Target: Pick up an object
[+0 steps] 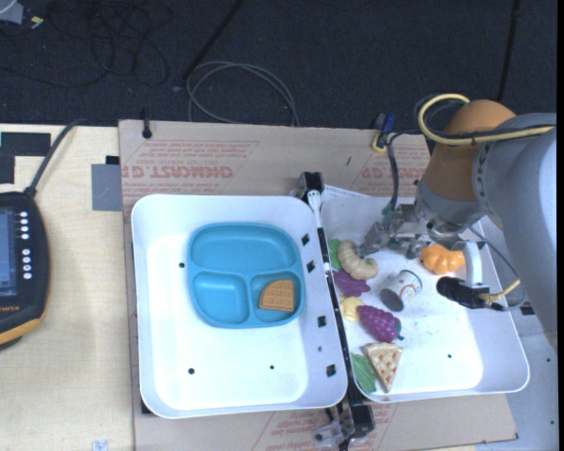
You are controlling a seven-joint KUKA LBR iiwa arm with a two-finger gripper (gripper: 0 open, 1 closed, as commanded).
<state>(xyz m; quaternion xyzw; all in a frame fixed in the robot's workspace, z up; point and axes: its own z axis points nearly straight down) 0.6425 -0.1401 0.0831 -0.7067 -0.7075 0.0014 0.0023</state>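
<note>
My gripper (393,235) hangs low over the back of the right bin (493,369), under the grey arm with its orange band. Just to its left lies a beige peanut-shaped toy (357,262), and an orange fruit (442,257) sits close on its right. In front of it stands a small white and grey can (401,288). Further forward are a purple grape bunch (380,322), a purple eggplant (350,284), a yellow piece (350,309) and a pizza slice (383,362) on a green leaf (366,374). I see nothing held by the gripper.
The left bin (160,346) holds a blue divided plate (226,275) with a waffle piece (278,296) in its right compartment. A black-clipped divider (324,280) separates the bins. A teach pendant (5,261) lies on the bench at far left.
</note>
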